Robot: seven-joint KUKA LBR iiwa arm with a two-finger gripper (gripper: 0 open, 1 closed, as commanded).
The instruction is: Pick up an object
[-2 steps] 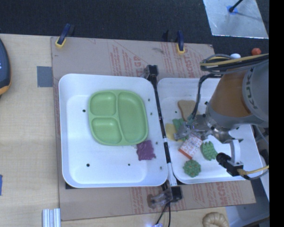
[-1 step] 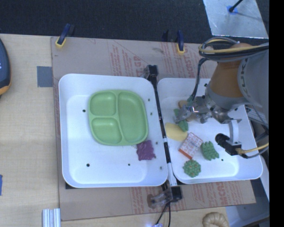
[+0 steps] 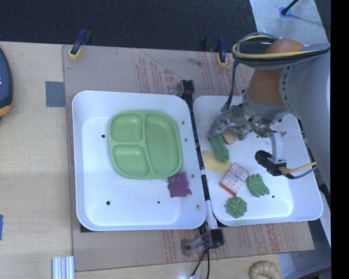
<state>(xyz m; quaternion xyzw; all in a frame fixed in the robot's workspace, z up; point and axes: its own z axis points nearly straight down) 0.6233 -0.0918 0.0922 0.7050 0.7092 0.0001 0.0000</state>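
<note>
Long green pickle-shaped plastic toy [image 3: 220, 148] | centre-right of frame, in the right white bin [image 3: 302, 211], on a yellow piece [image 3: 215, 163] | long axis upper-left to lower-right | gripper [image 3: 230, 127] just above its upper end | finger state: cannot tell

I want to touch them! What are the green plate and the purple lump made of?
The green plate looks like smooth, matte plastic, with molded compartments and rounded edges. The purple lump seems soft, perhaps rubbery or foam, with a bumpy outline; its material is hard to tell for sure.
</note>
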